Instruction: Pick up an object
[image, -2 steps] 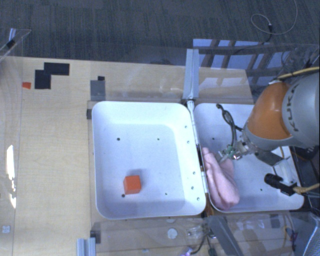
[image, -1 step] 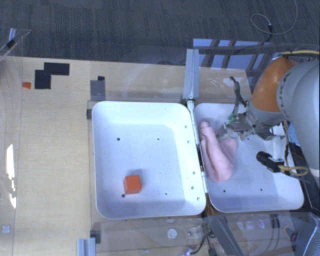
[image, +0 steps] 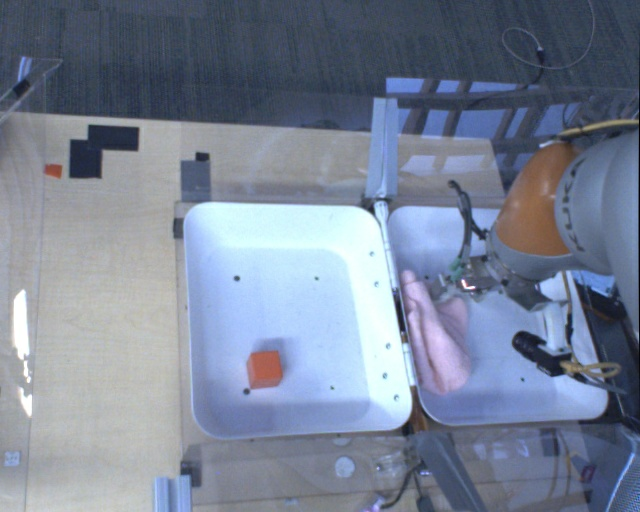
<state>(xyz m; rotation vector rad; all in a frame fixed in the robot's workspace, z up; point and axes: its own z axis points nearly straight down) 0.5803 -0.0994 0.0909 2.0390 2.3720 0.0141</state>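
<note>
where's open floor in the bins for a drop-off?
Left bin: nearly all bare; an orange block sits near its front-left, leaving the back and right side free. Right bin: crowded, with a pink cloth along the divider and the arm over the back; a bare strip along the front.

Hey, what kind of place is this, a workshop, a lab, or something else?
Most likely a robotics lab set up for grasping trials. A grey and orange robot arm reaches over two white bins on a wooden bench, with an orange block and a pink cloth as test objects.
</note>
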